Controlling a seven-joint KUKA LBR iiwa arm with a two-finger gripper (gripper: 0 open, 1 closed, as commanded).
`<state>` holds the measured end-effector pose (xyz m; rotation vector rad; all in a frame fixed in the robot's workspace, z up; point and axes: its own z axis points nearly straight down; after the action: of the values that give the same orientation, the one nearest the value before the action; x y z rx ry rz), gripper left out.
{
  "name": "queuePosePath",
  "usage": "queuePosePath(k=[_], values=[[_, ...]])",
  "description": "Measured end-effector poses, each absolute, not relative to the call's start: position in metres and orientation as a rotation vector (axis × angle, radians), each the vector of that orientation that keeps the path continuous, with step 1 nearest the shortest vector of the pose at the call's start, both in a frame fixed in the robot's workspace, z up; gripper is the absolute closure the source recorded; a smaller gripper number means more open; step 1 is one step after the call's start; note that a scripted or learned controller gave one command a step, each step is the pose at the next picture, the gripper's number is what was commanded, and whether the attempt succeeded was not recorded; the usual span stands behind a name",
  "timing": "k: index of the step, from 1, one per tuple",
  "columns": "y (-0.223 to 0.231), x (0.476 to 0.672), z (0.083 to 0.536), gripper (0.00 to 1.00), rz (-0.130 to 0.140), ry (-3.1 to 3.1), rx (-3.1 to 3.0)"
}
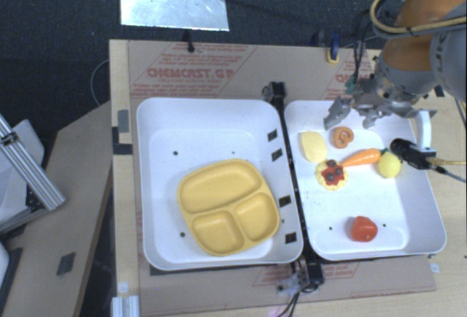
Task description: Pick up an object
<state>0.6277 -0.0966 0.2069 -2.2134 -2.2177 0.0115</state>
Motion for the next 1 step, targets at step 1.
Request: queuePosePath(k=[1], values=[[-0.0964, 0.6304, 0.2144, 0.00, -0.001, -2.227, -2.218]])
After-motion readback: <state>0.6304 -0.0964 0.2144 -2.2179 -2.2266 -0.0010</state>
